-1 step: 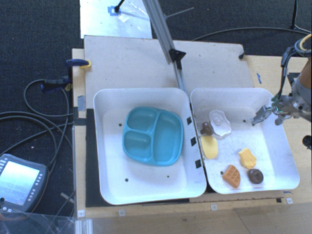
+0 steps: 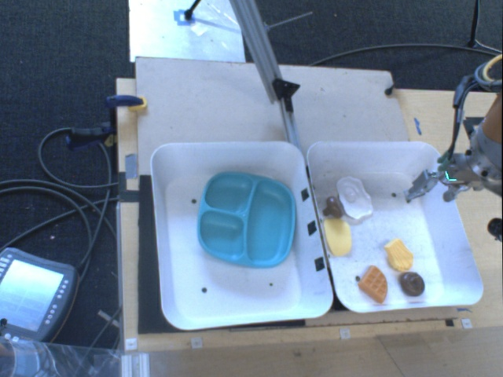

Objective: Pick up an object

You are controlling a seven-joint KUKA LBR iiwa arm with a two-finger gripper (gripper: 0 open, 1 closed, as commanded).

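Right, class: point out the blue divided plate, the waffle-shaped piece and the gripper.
blue divided plate (image 2: 247, 218), camera view, central ridge.
waffle-shaped piece (image 2: 374, 283), camera view, middle of its top face.
gripper (image 2: 416, 188), camera view, at its fingertips.

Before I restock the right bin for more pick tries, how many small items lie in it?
6, all in the right bin: white piece, brown bit touching it, yellow piece, yellow-orange piece, orange waffle, dark brown round. None seems hidden.
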